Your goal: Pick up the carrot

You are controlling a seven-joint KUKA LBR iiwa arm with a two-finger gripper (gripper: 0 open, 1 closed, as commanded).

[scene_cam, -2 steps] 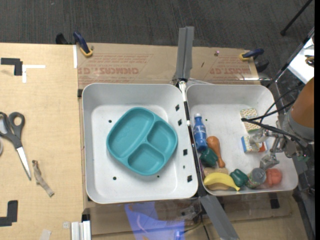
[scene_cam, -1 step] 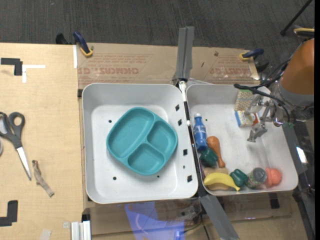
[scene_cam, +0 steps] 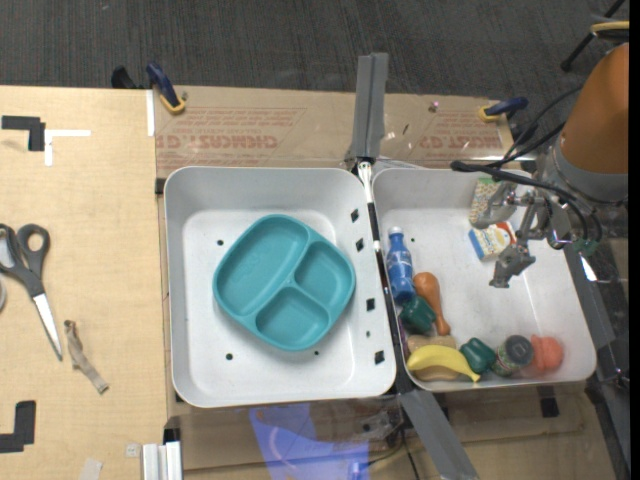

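Carrot, orange and tapered [scene_cam: 431, 296], lies in the right white shallow bin [scene_cam: 560, 298], close to that bin's left wall and about midway along it, its thick end pointing toward the near edge and touching a dark green pepper-shaped toy [scene_cam: 418, 315]. Just beside it, against the left wall, lies a blue plastic bottle with a white cap [scene_cam: 399, 263].

Along the near wall of the right bin sit a yellow banana [scene_cam: 441, 362], a second dark green toy [scene_cam: 477, 355], a grey round can [scene_cam: 517, 350] and an orange-red round fruit [scene_cam: 547, 352], packed in a row from left corner to right corner. The middle of that bin's floor is bare white, giving open room between the carrot and the right wall.

The grey two-finger hand [scene_cam: 508, 264] hangs over the far right part of the same bin, well apart from the carrot, with the bare floor between them. Whether its fingers are wide or narrow I cannot tell; nothing is seen between them.

The left white shallow bin [scene_cam: 190, 298] holds a teal three-compartment plate [scene_cam: 285, 281] near its centre. On the desk's left side lie grey-handled scissors [scene_cam: 30, 273].
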